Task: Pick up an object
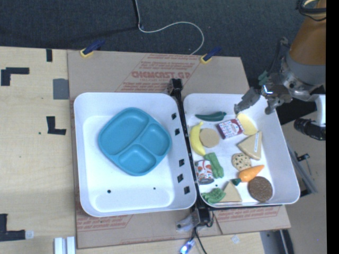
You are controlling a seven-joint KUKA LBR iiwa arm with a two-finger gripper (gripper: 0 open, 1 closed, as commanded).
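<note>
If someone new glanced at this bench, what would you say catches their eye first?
Probably the blue divided plate, lying alone in the left bin. Next, the right bin, crowded with toy food such as a banana and carrot, with the hand above its top edge.

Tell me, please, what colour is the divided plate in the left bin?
Light blue; the divided plate shows best in the camera view.

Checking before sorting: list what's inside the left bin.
The left bin holds one blue plate with three compartments, nothing on it. Whatever the plate covers is hidden.
</note>
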